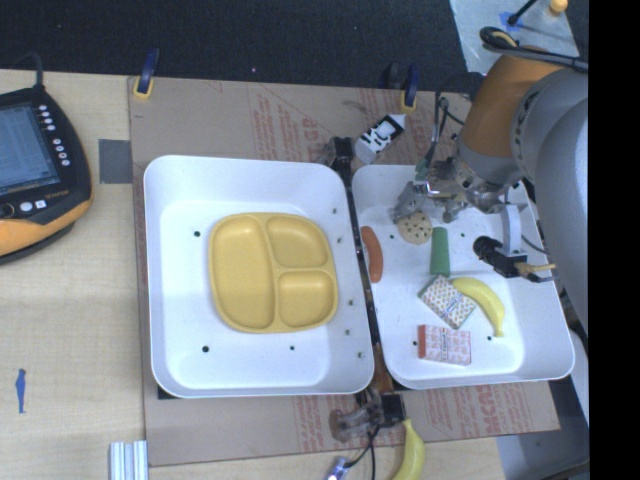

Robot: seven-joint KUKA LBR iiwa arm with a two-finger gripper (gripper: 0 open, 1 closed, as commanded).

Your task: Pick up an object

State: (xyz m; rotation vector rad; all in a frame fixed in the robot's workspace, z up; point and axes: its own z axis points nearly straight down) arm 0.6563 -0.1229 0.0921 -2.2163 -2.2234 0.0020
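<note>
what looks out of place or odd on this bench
A banana lies outside both bins, on the cardboard at the near edge, partly cut off by the frame. A second banana sits inside the right bin with the other items.

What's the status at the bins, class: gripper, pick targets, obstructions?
Gripper low over right bin, by the cookie; nothing seen held. Green block, banana, hot dog lie loose. Yellow tray in left bin.
</note>
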